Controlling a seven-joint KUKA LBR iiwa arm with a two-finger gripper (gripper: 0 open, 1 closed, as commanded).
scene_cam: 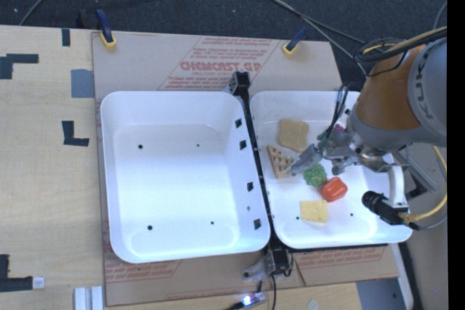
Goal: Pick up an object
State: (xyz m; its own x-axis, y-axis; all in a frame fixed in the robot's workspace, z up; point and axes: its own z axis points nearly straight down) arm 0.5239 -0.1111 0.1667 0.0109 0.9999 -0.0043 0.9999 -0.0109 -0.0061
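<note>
jaws parted a little and closed on nothing, the gripper low in the right bin at centre-right of the frame.

one grey finger reaches left to the edge of the waffle-patterned piece, while the green leafy piece sits just under the gripper and the red tomato touches it at lower right. the tan toast lies above, toward the bin's upper left, and the yellow cheese square lies apart near the bin's lower edge. the left bin fills the middle of the frame, and the arm enters from the right.
</note>
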